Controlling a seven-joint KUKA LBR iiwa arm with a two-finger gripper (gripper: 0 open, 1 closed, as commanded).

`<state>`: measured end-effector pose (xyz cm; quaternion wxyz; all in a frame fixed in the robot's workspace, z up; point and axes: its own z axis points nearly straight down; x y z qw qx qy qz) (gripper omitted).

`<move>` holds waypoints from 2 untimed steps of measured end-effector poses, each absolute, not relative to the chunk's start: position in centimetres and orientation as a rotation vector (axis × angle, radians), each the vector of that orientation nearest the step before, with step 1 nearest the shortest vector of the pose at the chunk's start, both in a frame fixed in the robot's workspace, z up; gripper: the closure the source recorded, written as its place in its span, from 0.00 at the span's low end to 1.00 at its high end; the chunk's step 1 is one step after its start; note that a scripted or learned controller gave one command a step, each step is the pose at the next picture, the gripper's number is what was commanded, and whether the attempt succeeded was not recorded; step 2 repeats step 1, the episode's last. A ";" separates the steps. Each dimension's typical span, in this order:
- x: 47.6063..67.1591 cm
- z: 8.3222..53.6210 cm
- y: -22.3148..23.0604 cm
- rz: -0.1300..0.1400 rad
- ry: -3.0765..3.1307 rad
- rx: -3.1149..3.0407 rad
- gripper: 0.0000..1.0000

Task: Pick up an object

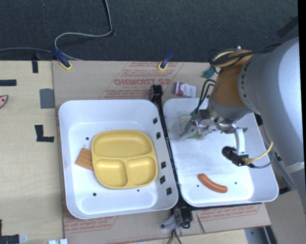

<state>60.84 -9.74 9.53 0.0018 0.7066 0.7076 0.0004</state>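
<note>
- The end effector (194, 128) sits low over the upper left part of the right bin (257, 190), by the divide between the bins; whether it is apart or together cannot be told.
- A blurred greenish item (186, 121) lies right at it, too unclear to name.
- A sausage (212, 183) lies near the right bin's front edge, well apart from the end effector.
- The left bin (78, 198) holds a yellow compartment tray (125, 158) with a cracker (84, 158) tucked at its left edge.
- A small packet (185, 89) lies on the desk (23, 165) behind the bins.
</note>
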 end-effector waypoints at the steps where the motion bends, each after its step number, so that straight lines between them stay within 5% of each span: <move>1: 60.6 18.4 -3.1 0.001 2.224 2.219 1.00; 2: 60.6 18.4 -3.1 0.001 2.224 2.219 1.00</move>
